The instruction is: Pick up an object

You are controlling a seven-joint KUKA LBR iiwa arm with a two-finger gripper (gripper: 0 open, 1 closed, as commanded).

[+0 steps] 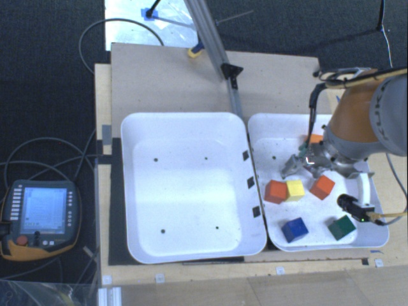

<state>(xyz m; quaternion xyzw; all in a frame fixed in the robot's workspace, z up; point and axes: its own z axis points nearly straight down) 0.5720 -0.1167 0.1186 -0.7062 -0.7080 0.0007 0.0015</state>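
Five blocks are lying in the right bin [268,129] as I am reaching in from the right: a red-orange block [275,191] touching a yellow block [295,189] near the bin's middle, an orange block [322,187] just beside them to the right, a blue block [294,229] nearer the front edge, and a green block [342,227] at the front right. A sixth orange piece [314,139] is peeking out near the back of the bin, mostly hidden behind my wrist. My claw [306,162] is hanging over the bin just behind the yellow and orange blocks, and nothing is showing between its fingers; whether those fingers are spread or closed, I cannot tell from this angle. My grey arm with its orange band [357,110] is crossing the right rim of the bin, with a black cable looping over it.

Beside it, the left bin [137,171] is sitting edge to edge with the right one on the pale surface [159,75]. A slanted metal pole [207,30] is running down from the top of the frame to the gap between the bins. On the dark floor at far left, a handheld control pendant [38,218] is resting with its cables curling around it.
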